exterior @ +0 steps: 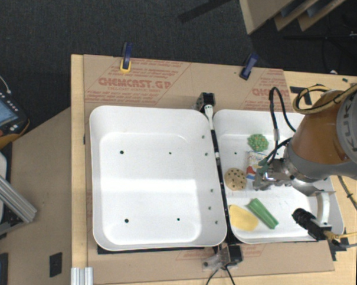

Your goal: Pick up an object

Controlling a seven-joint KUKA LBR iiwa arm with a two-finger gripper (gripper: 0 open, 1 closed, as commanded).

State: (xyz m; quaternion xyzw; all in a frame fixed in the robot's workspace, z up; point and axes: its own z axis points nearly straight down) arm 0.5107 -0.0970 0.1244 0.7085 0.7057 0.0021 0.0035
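My gripper (261, 177) is low over the middle of the right bin (226, 128), reaching in from the right. Just left of it lies a tan round disc with dark dots (235, 178). A small white object with red and blue marks (252, 163) lies right against the gripper, partly hidden by it. Behind that lies a round, bumpy green object (258, 140). Toward the front of the bin lie a green block (263, 213) and a yellow object (243, 218), side by side. I see nothing held by the gripper.
The left bin (106, 183) sits next to the right one, their walls meeting at a black-lined seam (217, 164). Both rest on a cardboard sheet (146, 78) held by clamps at the back. The arm's grey and orange body (320, 139) overhangs the right bin's right side.
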